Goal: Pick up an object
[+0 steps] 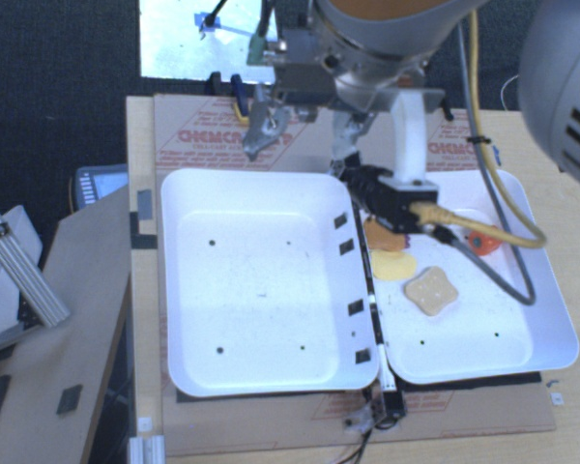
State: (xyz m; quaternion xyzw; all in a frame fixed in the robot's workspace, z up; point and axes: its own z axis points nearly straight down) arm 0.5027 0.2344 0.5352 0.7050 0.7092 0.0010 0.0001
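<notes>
Above the bins' far edge my gripper [300, 138] hangs with jaws apart and bare, so I judge it must next descend onto the toast [431, 291].

red "chemcra…" print on cardboard sheet [205, 135]; "uk" on arm [561, 75].

White bins [261, 288]; tan toast piece [431, 291]; pale yellow slice [394, 266]; orange-red item [482, 243]; yellow cable [507, 211]; red-lettered cardboard [198, 133]
</notes>
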